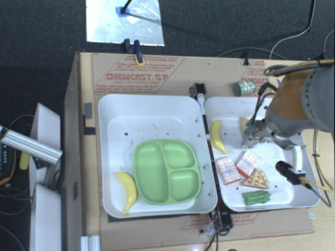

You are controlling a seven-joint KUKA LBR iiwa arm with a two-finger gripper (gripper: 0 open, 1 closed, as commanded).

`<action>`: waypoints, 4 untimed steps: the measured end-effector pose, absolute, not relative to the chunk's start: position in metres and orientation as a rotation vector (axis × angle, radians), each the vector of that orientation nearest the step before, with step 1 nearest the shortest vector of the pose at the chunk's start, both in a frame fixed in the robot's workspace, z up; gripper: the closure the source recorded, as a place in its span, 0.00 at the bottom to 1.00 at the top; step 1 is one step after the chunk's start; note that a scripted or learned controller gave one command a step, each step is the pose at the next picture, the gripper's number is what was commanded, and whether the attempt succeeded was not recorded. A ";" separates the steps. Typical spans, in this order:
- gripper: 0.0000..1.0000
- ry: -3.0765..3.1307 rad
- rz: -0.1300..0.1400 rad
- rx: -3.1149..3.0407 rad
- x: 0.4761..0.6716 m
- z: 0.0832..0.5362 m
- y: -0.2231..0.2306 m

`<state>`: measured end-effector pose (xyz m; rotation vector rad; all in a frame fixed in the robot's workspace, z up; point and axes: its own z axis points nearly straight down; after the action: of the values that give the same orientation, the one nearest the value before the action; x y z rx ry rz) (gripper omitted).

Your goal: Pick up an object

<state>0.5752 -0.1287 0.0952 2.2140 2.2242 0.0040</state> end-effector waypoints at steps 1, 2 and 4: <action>1.00 2.220 0.002 2.217 0.556 0.184 -0.190; 0.00 2.221 0.001 2.217 0.556 0.184 -0.190; 0.00 2.224 0.001 2.215 0.667 0.085 -0.160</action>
<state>0.6673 -0.1599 0.0849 2.2149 2.2239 0.0014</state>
